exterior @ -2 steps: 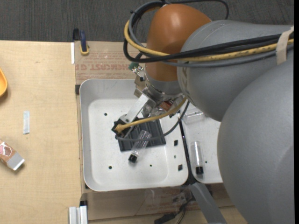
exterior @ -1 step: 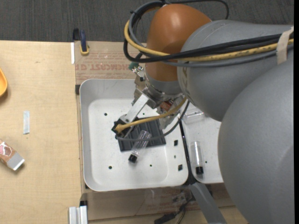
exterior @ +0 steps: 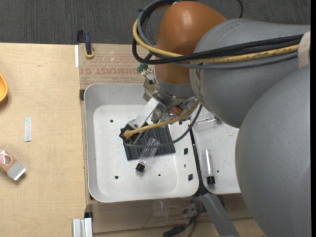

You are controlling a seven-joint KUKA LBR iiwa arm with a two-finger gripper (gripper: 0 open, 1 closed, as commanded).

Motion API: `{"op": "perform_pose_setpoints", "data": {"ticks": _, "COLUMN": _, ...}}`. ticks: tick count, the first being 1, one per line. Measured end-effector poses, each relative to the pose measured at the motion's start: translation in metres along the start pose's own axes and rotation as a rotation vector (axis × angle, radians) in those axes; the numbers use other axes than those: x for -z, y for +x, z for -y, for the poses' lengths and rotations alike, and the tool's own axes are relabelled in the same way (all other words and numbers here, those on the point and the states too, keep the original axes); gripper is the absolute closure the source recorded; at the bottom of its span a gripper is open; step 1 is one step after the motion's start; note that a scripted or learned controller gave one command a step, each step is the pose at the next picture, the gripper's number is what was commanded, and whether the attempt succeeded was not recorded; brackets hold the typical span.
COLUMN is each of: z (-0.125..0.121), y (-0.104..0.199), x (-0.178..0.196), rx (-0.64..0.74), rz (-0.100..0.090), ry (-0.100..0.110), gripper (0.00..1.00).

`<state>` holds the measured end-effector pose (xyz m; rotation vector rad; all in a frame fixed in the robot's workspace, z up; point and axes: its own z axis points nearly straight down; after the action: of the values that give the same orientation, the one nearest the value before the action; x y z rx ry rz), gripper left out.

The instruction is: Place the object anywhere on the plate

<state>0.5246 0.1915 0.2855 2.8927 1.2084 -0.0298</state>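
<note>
Camera view had my arm (exterior: 232, 78) reaching in from the right, its grey bulk and orange band covering much of the right bin (exterior: 224, 179) and the upper edge of the left bin (exterior: 98, 132). My jaws (exterior: 140, 157) hung low over the middle of the left bin, above a dark plate (exterior: 165, 141) that lay flat on the white floor. I could not tell whether the jaws stood wide or narrow; the wrist and a yellow cable (exterior: 148, 127) crossed in front of them. A clear tube-like object with a black cap (exterior: 144, 158) lay slanted across the plate's lower left corner, its capped end reaching past the plate's edge onto the bin floor. Whether the jaws touched it I could not make out.

A second clear tube with a black end (exterior: 208, 168) lay in the right bin, just beside the divider between the bins. On the wooden surface (exterior: 44, 93) to the left sat a small pale strip (exterior: 27, 130), and at the frame's left edge a wrapped item (exterior: 11, 165) and an orange thing (exterior: 2, 87).
</note>
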Motion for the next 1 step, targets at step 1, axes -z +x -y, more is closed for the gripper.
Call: {"op": "perform_pose_setpoints", "data": {"ticks": 1, "z": -0.0002, "y": -0.0001, "x": -0.0001, "rx": -0.001, "rz": 0.0, "ry": 0.0, "gripper": 0.0}}
